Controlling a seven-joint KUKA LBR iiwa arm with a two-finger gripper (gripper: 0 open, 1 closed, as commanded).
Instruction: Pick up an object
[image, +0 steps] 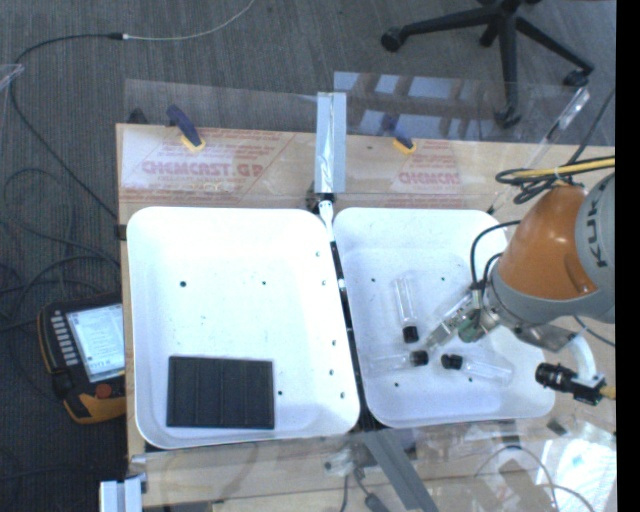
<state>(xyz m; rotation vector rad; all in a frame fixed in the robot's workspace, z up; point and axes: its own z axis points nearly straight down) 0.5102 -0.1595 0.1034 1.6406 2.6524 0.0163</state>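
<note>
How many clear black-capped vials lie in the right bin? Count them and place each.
3. One vial lies near the bin's middle, one lower, by the tool, and one toward the front right. The arm may hide more.

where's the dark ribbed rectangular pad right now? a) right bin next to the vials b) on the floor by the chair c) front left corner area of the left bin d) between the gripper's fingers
c: the dark pad lies flat on the floor of the left bin, in the part nearest the camera, while the clear vials lie in the right bin.
</note>
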